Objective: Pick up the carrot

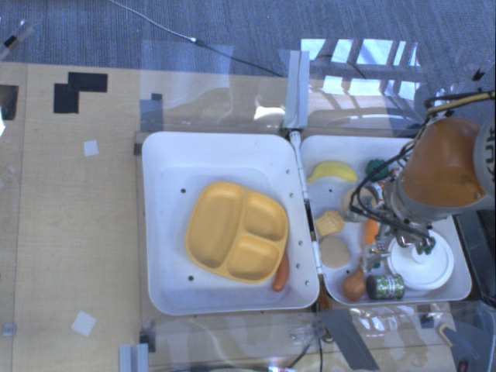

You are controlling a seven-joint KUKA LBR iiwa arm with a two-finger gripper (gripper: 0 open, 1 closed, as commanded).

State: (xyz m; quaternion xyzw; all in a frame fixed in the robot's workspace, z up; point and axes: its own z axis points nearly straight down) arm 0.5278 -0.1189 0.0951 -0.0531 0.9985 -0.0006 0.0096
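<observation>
From my remote view: bright, even daylight. Window reflections glare off the clear panel (364, 60) beyond the right bin (457, 285). The white left bin (167, 208) is nearly overexposed. Shadows are soft and faint. Focus is slightly soft throughout.

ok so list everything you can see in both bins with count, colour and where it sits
tray: one, yellow, three compartments, middle of left bin
carrot: one, orange, left bin, by the tray's near right corner
banana: one, yellow, far left of right bin
green item: one, right of banana
waffle-like piece: one, tan, right bin
round disc: one, beige, below it
brown rounded item: one, near edge
can: one, dark, lying near edge
plate: one, white, right bin
orange piece: one, under the arm
arm: one, grey and orange, over right bin
</observation>
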